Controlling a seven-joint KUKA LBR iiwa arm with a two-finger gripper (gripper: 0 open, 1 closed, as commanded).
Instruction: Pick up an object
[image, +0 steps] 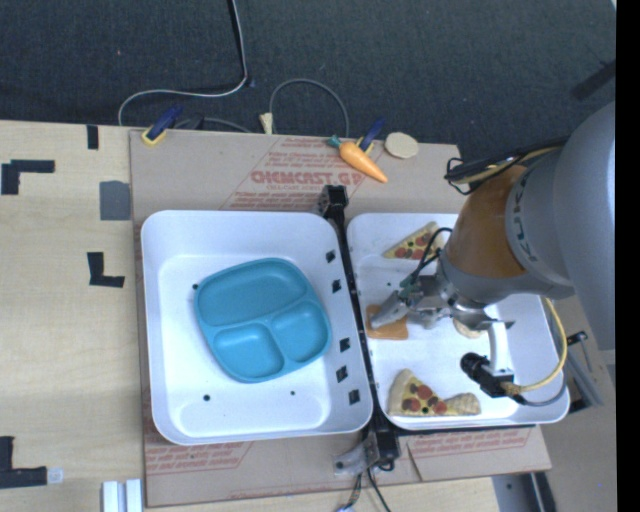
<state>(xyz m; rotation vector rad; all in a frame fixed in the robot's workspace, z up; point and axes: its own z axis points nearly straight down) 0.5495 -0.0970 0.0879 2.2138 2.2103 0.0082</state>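
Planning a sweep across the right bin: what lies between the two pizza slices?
In the camera view, between the upper pizza slice and the lower pizza slice lie an orange-brown food piece and the gripper.

Pretty even, bright overhead light; the two shallow white plastic bins (160, 300) look slightly washed out, shadows soft, whole frame a bit grainy.

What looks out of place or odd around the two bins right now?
Two toy foods lie outside the bins: a carrot and a pale round piece rest on the cardboard behind the right bin, while the pizza slices sit inside it. Otherwise nothing looks spilled or damaged.
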